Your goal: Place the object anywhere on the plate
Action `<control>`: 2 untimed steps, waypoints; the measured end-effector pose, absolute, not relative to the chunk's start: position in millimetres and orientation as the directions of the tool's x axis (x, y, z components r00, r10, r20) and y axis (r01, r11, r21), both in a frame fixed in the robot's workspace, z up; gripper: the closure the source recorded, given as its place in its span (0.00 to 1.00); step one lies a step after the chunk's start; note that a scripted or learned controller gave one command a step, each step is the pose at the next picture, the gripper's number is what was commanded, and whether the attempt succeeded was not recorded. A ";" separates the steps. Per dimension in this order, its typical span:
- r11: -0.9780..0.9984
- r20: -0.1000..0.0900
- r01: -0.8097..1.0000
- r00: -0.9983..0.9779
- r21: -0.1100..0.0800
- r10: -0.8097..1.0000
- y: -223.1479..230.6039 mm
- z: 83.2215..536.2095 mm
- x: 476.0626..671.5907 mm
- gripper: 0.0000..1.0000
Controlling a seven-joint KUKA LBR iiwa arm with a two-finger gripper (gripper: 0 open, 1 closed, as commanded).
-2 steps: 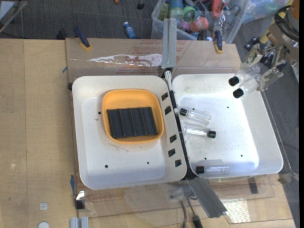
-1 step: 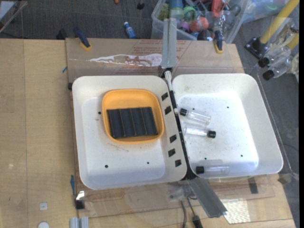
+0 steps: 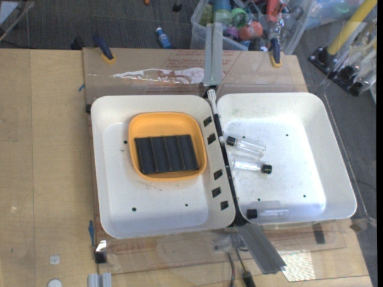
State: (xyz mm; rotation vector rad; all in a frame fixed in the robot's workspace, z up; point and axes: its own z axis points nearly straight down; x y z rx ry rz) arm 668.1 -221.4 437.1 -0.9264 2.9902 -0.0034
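Down at the near edge, a grey metal bracket (image 3: 261,251) juts out from under the seam between the two bins, with dark cables (image 3: 236,268) trailing off below it across the tabletop (image 3: 42,160).

Moving up, you've got the left bin (image 3: 114,211), and sitting in its upper middle is the orange plate (image 3: 167,124). Look at that: a black ribbed block (image 3: 166,154) lies flat on the plate, well inside the rim, and covers most of the floor. That's your task object, resting on the plate, square to it, with its grooves running away from you.

Over in the right bin (image 3: 317,160), three clear tubes with black caps are scattered about. One tube (image 3: 243,144) lies near the dividing wall. A second tube (image 3: 252,167) lies just below it, with its cap pointing right. A third tube (image 3: 268,211) rests down against the near wall. All three lie on their sides, apart from one another.

Along the seam between the bins, a row of small black clips (image 3: 214,157) runs from far to near.

As for the tool, you cannot tell whether it is wide or narrow.

Farther back, a brown cardboard sheet (image 3: 149,64) sticks out from beneath both bins. Past it, on the floor, stands a clear crate of colourful toys (image 3: 251,11), and a blue marker (image 3: 162,37) lies to its left.
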 end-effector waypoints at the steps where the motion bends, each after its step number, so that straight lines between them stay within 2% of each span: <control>1: 0.637 -0.009 -0.771 -0.637 -0.007 -0.771 -221.8 436.7 668.0 1.00; 2: 0.452 -0.007 -0.892 -0.452 -0.008 -0.892 -221.5 436.5 668.0 1.00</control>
